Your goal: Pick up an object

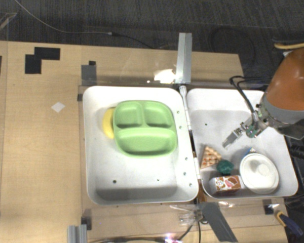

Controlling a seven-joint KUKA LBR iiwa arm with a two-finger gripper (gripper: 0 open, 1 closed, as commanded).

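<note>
Pincer [234, 137], grip state unclear, hovers over bare floor of right bin [213, 108].

place: robotics lab | evidence: wooden bench [35, 151] with two white bins [99, 186], metal brackets [184, 59], loose cables [66, 27]

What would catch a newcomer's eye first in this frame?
The green divided tray dominates the left bin, with a yellow object peeking out from under its left edge. At the right edge, the arm's orange band leads down to the gripper, which is above a bare part of the right bin. Clustered in that bin's near end are a waffle-patterned wedge, a small brown carton and a white round container.
</note>
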